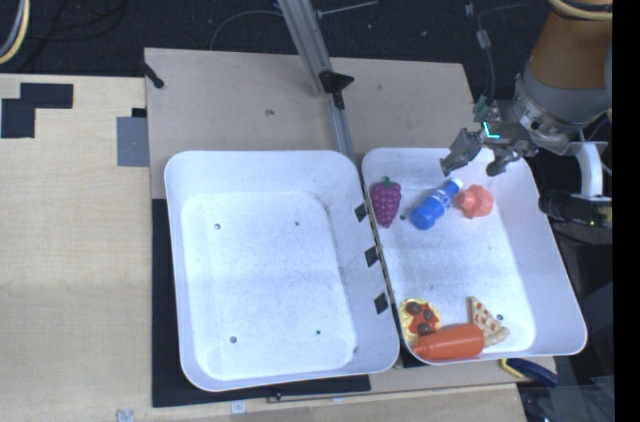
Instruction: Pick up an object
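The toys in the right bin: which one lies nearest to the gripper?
The blue bottle, just below the gripper. The orange ball beside it is close too; the grapes and sausage lie farther away.

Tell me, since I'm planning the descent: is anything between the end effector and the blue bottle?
Nothing visible. The end effector hovers just above the blue bottle; the orange toy lies beside it.

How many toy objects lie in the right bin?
6: grapes, blue bottle and orange-red piece near the far end; a sausage, pizza slice and round topped piece at the near edge.
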Robot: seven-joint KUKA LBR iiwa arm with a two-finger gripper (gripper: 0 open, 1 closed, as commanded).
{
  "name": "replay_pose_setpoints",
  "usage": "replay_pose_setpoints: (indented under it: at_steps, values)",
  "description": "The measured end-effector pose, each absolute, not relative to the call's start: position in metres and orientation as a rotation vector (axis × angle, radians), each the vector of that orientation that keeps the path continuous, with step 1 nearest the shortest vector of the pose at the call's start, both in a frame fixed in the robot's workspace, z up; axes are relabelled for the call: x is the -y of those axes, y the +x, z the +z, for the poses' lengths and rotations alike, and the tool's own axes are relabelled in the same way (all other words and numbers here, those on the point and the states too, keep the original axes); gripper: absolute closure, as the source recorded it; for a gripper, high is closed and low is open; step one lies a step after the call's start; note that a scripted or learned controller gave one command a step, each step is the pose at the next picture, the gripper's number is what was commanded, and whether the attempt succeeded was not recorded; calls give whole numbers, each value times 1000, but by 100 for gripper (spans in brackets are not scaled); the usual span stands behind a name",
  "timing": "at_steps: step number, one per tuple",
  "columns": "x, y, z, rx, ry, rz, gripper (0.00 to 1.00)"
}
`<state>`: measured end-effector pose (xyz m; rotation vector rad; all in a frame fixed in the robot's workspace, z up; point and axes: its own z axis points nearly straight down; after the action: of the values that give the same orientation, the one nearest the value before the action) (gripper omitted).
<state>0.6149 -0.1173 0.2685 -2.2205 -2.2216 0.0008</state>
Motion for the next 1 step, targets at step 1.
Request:
replay_pose_setpoints:
  at_steps: [1]
  values:
    - [117, 615, 268, 2222, -2220, 1, 0]
